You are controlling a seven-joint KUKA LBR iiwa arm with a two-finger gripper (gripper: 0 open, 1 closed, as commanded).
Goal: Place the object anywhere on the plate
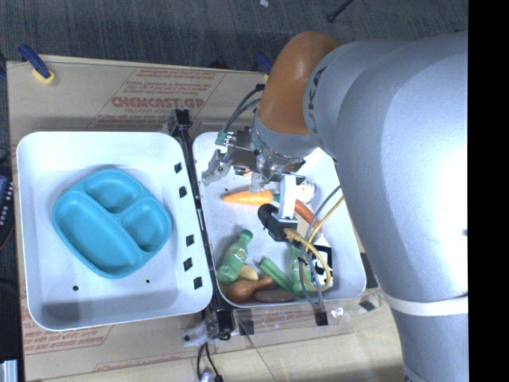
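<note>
A blue plate [111,220] with three compartments lies in the left white bin [48,153]. In the right bin [208,245] an orange carrot [246,198] lies near the middle. My gripper [266,177] hangs low just above and to the right of the carrot, under the grey arm with its orange band [294,78]. Cables and the wrist hide the fingertips. At the bin's front lie a green bottle-shaped toy [233,259], green pieces [278,275] and a brown piece [253,290].
A black divider bar [191,205] runs between the two bins. The big grey arm [398,173] covers the right bin's right side. Yellow and black cables [306,241] dangle over the toys. Brown cardboard [151,94] lies behind the bins.
</note>
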